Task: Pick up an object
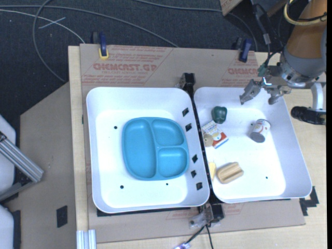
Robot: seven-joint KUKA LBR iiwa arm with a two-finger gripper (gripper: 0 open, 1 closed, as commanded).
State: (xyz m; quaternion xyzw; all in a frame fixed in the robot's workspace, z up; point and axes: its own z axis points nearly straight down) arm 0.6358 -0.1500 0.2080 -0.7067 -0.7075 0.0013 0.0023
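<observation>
The right bin (280,188) holds a dark green round object (220,113), a small colourful packet (214,135), a grey-white cup lying on its side (259,129) and a tan bread-like block (229,172). My gripper (260,93) hangs over the bin's far edge, above and behind the cup, to the right of the green object. Its two fingers are spread apart, with nothing between them.
The left bin (98,154) holds a blue divided plate (154,148). Black clips (188,80) join the bins along the middle. Blue clamps (103,46) hold the cardboard sheet at the back. Cables run across the dark floor behind.
</observation>
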